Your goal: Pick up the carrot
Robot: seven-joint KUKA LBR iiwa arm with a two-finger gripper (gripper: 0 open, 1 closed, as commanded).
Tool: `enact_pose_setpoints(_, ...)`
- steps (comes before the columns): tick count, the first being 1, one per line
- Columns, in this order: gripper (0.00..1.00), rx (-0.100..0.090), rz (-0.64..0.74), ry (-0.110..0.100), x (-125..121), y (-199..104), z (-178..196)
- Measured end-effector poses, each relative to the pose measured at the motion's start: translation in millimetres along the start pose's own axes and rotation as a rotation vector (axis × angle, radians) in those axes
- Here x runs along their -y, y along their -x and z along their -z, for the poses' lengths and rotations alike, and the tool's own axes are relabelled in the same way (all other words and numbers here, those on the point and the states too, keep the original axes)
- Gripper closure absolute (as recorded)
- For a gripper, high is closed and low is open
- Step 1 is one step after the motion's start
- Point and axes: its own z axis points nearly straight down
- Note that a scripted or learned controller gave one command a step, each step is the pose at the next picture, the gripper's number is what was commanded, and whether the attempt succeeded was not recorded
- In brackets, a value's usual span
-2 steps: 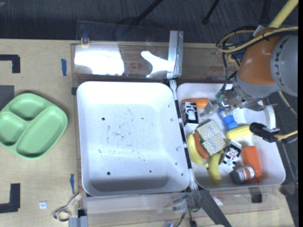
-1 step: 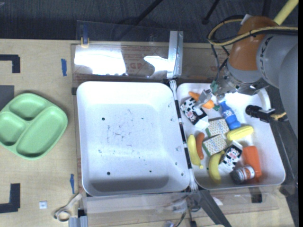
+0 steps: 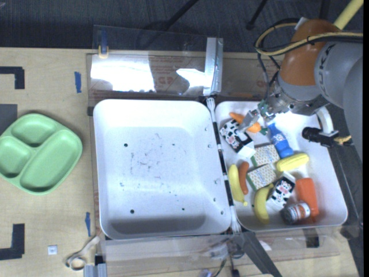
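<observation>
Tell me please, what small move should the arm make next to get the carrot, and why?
Probably a short shift toward the bin's far left corner, then down. The gripper hovers at the far end of the right bin, and the carrot lies just beside it, next to the cow-patterned carton. Nothing is visibly between its fingers.

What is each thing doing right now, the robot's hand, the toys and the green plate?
hand: low in the right bin, at its far end, over the toys.
carrot: lying in the right bin, beside the hand.
blue bottle: lying on its side.
bananas: lying flat.
can: on its side.
left bin: sitting next to the right bin.
green plate: upright on the bench.
</observation>
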Motion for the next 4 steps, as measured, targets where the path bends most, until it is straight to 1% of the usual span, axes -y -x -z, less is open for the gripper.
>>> enact_pose_setpoints(1,0.0,0.001,0.107,-0.006,2,2,0)
enact_pose_setpoints(2,0.0,-0.007,-0.34,0.012,-1,3,-9)
enact_pose_setpoints(3,0.0,-0.012,-0.379,-0.01,13,-20,-21)
enact_pose_setpoints(4,1.0,-0.012,-0.379,-0.013,14,-20,-11)
